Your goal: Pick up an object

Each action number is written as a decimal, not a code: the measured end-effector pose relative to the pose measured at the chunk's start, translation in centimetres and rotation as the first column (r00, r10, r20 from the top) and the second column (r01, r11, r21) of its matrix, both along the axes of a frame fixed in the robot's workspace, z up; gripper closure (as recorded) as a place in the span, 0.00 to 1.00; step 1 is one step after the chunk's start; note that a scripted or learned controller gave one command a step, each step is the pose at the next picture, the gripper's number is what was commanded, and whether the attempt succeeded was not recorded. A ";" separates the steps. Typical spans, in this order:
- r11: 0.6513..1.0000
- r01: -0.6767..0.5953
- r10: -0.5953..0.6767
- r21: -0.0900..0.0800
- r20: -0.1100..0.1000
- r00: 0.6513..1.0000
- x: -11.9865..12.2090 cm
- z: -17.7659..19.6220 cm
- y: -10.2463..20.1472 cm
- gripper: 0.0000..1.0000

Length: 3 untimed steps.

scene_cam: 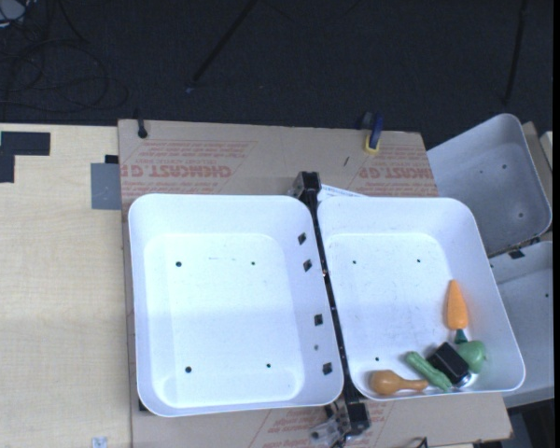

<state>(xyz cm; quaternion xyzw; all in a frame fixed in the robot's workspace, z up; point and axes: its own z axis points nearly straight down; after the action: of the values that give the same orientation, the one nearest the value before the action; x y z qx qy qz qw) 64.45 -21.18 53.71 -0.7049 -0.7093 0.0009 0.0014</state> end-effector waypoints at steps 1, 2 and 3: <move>1.000 -0.001 0.001 0.000 0.000 1.000 0.0 0.0 0.0 1.00; 1.000 -0.002 0.002 0.000 0.000 1.000 0.0 0.0 0.0 1.00; 1.000 -0.002 0.002 0.000 0.000 1.000 0.0 0.0 0.0 1.00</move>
<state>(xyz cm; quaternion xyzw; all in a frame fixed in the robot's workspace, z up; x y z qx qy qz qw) 64.46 -21.16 53.71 -0.7041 -0.7101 0.0010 0.0016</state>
